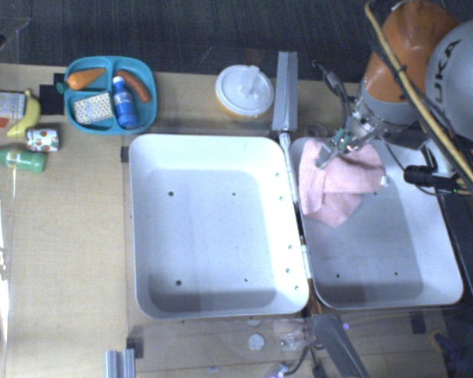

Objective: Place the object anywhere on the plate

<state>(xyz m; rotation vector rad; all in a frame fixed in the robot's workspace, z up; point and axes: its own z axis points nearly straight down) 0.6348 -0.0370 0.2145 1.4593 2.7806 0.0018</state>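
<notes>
Pink cloth is the likely object here, lying crumpled in the upper left corner of the right bin, and I will place everything else against that bin. Far to its left, on the bench, sits a blue divided plate with toy food in its sections: a carrot, a blue bottle and a hot dog. Left of the plate lie a toy banana, a small can and a green bottle. Touching the right bin's left wall stands the left bin; behind their seam rests a white lidded cup. The gripper hangs at the cloth's upper edge, over the right bin's back left corner. Whether it is spread or pinching fabric I cannot tell. By my judgement the grasp is in hand. Next, a firm hold must be confirmed, then a lift clear of the bin wall and a long carry leftward to the plate.
</notes>
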